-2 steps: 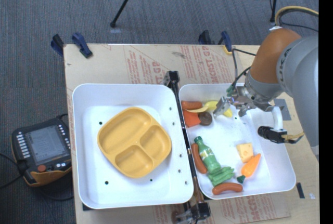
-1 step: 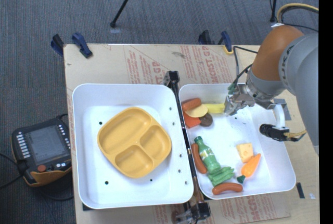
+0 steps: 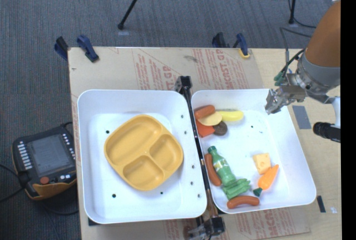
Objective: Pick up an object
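My gripper (image 3: 272,105) hangs over the upper right corner of the right bin (image 3: 289,138), with nothing visible between its fingers. Toy food lies in that bin. At the upper left sit a sausage (image 3: 204,111), a pale potato slice (image 3: 210,119), a yellow banana (image 3: 231,116) and a dark brown piece (image 3: 221,129). Lower down lie a green bottle (image 3: 220,164), a green leafy piece (image 3: 238,186), a cheese wedge (image 3: 262,162), a carrot (image 3: 268,177) and two more sausages (image 3: 242,202).
The left bin (image 3: 94,111) holds a yellow divided plate (image 3: 143,151). A teach pendant (image 3: 44,161) lies off the bench at the left. Blue clamps (image 3: 87,47) grip the bench's far edge, and tripod legs stand on the carpet beyond.
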`<state>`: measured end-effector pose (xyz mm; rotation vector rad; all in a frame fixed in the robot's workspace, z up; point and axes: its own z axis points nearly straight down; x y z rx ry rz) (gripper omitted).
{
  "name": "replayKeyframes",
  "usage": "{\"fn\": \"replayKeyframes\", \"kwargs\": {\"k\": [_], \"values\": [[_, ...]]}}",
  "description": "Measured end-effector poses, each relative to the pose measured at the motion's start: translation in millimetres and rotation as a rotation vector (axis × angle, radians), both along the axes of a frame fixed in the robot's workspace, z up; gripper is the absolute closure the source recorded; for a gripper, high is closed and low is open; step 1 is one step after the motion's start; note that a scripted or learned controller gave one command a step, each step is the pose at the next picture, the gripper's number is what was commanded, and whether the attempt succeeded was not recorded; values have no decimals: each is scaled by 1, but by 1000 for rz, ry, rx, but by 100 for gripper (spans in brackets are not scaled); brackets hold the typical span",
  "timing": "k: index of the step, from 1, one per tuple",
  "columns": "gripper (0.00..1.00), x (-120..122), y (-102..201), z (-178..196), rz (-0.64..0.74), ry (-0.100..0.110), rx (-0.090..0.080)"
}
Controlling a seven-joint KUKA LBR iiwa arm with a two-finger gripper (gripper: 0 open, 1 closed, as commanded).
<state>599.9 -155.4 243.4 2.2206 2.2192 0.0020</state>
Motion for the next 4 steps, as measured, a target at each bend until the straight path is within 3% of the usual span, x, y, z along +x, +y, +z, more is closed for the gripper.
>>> {"fn": "replayKeyframes", "kwargs": {"k": [1,2,3,4], "values": [[100,-39,14,122,3,-2,-1],[100,-108,-3,251,0,-6,-3],[100,-105,-59,296,1,-6,-4],[100,-103,-57,306,7,-13,-8]]}}
